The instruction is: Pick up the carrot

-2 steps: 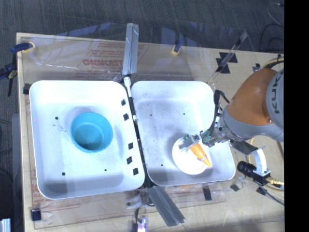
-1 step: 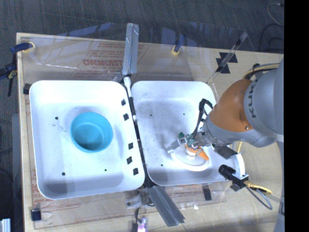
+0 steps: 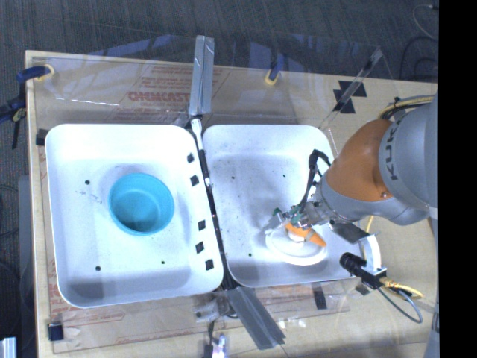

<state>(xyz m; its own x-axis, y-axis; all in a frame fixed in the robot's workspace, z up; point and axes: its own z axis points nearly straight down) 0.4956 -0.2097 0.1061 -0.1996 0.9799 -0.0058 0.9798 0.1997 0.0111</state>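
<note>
Single fixed camera, mounted above the counter (image 3: 246,73), looked down at a slant. Both white bins sat in frame side by side: left bin (image 3: 74,274), right bin (image 3: 246,148). Dark floor showed beyond the counter's far edge. Arm (image 3: 387,170) entered from the right. Medium distance; whole counter nearly visible.

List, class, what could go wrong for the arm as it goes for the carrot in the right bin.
1. The carrot lies on a white plate; a grasp could catch or tip the plate.
2. Both sit close to the right bin front wall, so the gripper has little room.
3. The carrot might slip away.
</note>
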